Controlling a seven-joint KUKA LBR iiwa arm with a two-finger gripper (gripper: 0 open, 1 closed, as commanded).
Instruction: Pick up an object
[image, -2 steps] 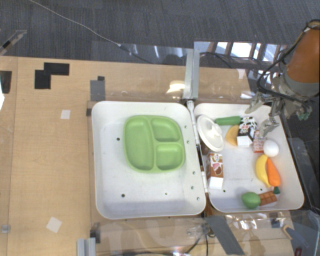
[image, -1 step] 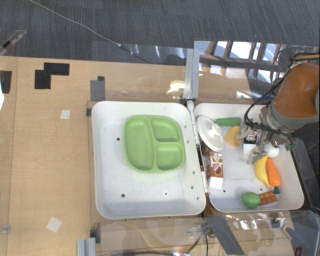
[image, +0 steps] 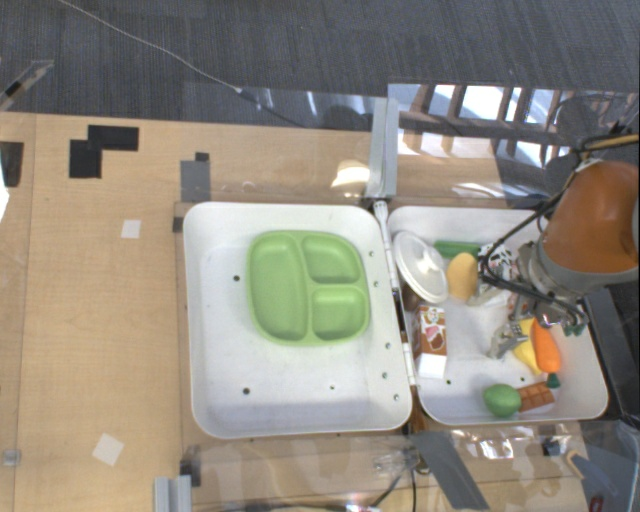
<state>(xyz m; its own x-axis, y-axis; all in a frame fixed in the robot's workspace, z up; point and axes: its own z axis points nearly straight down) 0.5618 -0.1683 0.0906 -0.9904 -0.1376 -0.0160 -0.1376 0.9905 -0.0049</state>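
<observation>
The right bin (image: 590, 400) holds several small objects. Among them are a silver metal bowl (image: 420, 265), a yellow piece (image: 462, 276), a green stick (image: 455, 247), a printed packet (image: 432, 330) and a white block (image: 432, 365). A green ball (image: 502, 400), a brown piece (image: 537, 397) and an orange carrot (image: 546, 350) lie toward the front. My gripper (image: 510, 335) hangs below the orange-banded wrist, low over the right half of this bin, just left of the carrot and over a yellow item (image: 521, 349). The arm hides what lies beneath it.
In the left bin (image: 215, 400) lies a green divided plate (image: 306, 286). A raised divider (image: 395, 300) separates the two bins. Cables (image: 500, 262) trail from the wrist over the right bin. The wooden bench (image: 90, 330) extends to the left.
</observation>
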